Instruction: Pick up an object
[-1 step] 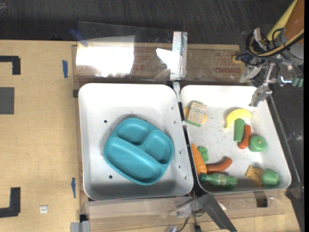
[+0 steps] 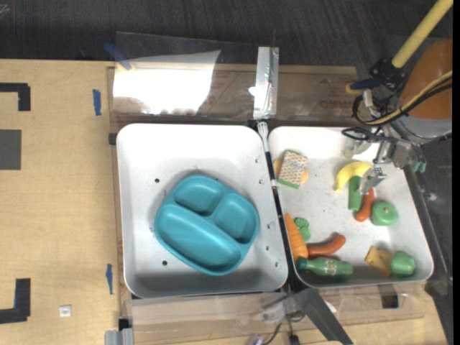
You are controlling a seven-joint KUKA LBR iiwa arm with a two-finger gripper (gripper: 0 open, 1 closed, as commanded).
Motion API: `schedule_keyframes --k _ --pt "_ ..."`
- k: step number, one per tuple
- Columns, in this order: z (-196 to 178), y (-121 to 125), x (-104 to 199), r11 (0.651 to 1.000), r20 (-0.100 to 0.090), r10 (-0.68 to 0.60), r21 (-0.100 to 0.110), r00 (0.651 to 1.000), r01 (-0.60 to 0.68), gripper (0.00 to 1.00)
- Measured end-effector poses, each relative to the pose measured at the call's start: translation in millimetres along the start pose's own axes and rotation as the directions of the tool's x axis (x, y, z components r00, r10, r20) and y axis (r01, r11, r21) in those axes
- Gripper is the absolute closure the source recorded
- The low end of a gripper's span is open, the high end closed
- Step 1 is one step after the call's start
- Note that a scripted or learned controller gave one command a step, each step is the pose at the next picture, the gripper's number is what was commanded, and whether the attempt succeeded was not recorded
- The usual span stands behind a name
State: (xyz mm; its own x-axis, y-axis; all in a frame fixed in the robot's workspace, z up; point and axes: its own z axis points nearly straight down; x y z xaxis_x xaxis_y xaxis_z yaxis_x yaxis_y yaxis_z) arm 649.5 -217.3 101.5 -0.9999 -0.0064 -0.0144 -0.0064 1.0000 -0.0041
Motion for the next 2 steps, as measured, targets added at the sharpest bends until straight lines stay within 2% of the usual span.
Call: schedule_keyframes --k 1,2 --pt "1.9 0.3 28.7 0.987 0.015 0.162 0.001 0.987 -0.162 0.00" --pt "12.1 23.1 47.9 0.952 -0.005 0.305 -0.001 0.952 -0.305 0.00"
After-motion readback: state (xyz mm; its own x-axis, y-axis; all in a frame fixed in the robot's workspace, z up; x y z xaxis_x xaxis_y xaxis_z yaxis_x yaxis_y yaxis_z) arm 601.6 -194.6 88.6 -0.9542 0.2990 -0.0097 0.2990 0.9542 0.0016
